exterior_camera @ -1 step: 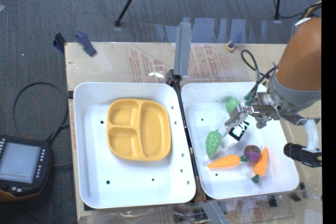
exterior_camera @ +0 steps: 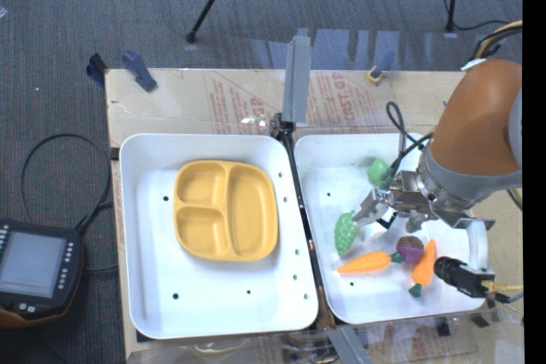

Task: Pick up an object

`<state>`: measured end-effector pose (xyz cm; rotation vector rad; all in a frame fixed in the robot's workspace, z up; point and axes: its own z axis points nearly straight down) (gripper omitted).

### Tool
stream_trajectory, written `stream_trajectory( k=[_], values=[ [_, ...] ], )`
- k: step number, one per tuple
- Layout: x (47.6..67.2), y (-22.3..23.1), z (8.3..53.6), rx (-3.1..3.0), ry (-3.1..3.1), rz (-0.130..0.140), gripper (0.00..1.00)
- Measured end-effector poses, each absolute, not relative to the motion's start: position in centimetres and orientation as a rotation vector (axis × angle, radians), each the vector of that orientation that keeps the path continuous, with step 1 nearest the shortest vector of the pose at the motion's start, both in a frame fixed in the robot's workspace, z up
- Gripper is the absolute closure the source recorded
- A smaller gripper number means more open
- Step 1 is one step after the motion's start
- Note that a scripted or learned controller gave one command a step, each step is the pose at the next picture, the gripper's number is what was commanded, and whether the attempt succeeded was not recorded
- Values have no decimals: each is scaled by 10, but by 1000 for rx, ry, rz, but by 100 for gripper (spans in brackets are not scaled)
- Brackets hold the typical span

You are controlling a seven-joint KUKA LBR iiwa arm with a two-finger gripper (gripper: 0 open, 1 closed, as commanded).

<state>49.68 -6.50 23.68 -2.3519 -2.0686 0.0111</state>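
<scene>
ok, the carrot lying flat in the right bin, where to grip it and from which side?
Probably across the thick middle of the carrot, coming straight down from above. It lies flat, pointing left-right, so the fingers should close across its narrow width. Stay off its right end: a purple toy crowds it there.

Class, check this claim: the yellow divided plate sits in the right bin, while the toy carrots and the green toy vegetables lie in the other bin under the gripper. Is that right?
Not quite. The camera view shows the yellow divided plate in the left bin, not the right. The rest holds: the carrots and green toy vegetables lie in the right bin, under the gripper.
</scene>
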Motion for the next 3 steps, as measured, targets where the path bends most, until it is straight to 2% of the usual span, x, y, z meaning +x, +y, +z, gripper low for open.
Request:
stream_trajectory(
  k=[1,2,3],
  values=[
    [486,-91,120,-2412,-1987,20,0],
    [474,-94,83,-2218,-2209,8,0],
    [473,-97,89,-2223,-2195,13,100]
  ],
)
